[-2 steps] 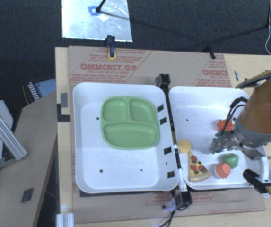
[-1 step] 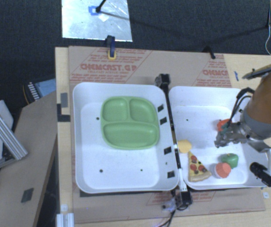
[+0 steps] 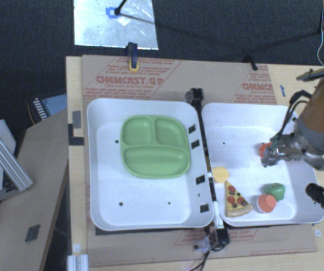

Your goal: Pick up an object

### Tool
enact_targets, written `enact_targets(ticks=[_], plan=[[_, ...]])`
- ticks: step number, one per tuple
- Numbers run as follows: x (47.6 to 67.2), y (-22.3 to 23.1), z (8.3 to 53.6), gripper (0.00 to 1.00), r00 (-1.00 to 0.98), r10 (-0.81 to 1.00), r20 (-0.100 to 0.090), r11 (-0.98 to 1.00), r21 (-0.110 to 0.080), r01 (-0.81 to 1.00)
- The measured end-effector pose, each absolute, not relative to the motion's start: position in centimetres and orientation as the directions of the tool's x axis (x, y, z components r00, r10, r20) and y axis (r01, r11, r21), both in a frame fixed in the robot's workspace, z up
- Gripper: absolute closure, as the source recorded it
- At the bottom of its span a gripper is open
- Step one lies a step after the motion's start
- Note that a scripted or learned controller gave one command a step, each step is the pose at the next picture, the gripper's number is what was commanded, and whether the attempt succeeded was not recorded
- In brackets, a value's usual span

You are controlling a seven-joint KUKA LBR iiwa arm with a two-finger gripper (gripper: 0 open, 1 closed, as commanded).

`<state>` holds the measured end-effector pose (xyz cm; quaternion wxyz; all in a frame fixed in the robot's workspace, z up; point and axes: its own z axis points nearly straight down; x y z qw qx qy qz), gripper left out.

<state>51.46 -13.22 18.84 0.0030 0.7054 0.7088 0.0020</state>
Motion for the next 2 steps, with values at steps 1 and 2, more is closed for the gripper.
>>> enact_targets(ticks=[1,2], plan=[[51.3,-12.7,23.4,1.00,-0.005,1.000,-0.001,0.005,0.007,1.000],[52.1,-7.5,22.5,1.00,-0.010,1.000,0.002,0.010,0.002,1.000]])
